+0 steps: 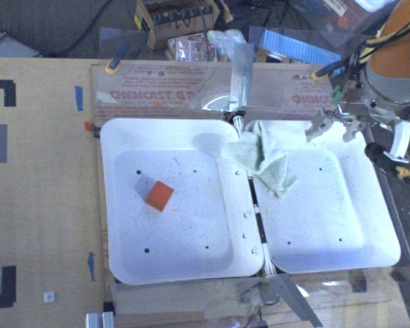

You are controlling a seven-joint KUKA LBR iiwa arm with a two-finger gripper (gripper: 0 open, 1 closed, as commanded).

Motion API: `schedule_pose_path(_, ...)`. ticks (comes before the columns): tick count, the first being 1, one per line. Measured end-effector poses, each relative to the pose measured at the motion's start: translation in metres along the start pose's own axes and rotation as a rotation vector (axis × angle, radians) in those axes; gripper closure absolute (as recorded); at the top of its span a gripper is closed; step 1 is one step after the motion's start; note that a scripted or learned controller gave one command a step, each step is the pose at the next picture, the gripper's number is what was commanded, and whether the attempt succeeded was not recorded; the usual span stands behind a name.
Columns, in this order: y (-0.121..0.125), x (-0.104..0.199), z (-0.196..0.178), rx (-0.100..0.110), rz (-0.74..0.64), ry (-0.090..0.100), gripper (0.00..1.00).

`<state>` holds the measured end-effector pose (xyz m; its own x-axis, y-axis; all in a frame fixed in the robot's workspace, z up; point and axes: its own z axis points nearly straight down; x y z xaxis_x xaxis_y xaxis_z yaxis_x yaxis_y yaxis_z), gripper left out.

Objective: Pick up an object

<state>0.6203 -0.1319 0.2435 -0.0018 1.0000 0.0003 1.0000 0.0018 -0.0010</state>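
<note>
An orange-red cube (160, 196) lies in the left white bin (123, 142), left of its middle. A pale green cloth (264, 160) lies crumpled over the divide between the bins, mostly in the right bin (369, 244) at its far left corner. My gripper (333, 129) hangs over the far edge of the right bin, to the right of the cloth and apart from it. Its two fingers stand spread, open, with nothing between them. The grey arm with its orange band (396, 26) rises at the upper right.
A clear panel with a metal post (240, 80) stands behind the bins. Boxes, cables and a blue item (294, 46) clutter the area beyond it. Cardboard bench surface (41, 183) spreads to the left.
</note>
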Motion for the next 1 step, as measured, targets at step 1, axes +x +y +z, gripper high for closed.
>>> schedule_pose_path(1,-0.0548,0.0177,0.0846,-0.002,-0.322,0.0,0.0)
